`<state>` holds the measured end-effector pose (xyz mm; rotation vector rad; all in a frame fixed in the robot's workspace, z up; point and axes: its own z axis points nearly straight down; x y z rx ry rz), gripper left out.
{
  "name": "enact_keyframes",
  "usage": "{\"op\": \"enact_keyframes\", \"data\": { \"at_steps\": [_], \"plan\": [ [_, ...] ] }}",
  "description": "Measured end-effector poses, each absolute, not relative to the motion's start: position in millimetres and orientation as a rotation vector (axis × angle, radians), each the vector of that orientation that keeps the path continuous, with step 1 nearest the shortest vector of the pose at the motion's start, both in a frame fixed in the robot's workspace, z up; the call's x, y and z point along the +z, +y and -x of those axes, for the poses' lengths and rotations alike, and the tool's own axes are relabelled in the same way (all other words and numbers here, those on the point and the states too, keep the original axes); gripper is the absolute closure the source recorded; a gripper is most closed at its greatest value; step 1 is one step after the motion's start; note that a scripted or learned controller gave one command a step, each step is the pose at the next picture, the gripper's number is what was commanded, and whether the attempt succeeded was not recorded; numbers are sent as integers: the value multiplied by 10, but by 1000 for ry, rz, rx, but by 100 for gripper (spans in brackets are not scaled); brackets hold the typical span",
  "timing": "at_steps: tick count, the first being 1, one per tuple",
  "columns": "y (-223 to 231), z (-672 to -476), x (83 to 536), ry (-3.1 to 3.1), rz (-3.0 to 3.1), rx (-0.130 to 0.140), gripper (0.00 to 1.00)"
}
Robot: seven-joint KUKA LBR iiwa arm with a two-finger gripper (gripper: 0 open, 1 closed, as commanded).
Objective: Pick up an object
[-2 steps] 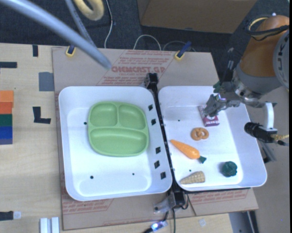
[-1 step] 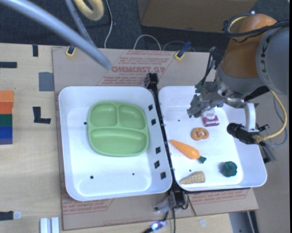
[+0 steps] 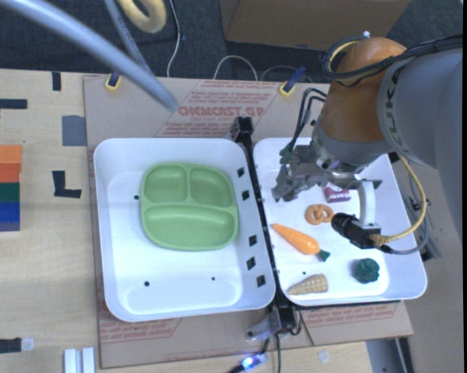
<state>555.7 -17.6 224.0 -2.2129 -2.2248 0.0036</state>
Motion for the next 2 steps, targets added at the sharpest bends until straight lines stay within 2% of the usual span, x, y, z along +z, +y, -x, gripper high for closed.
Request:
{"op": "enact_keyframes", "data": {
  "at_steps": [1,2],
  "plan": [
    [263,-5455,2294,-2226,2214,2,100],
    [715,-5264,2339,-2225,2214,3,100]
  ]
}}
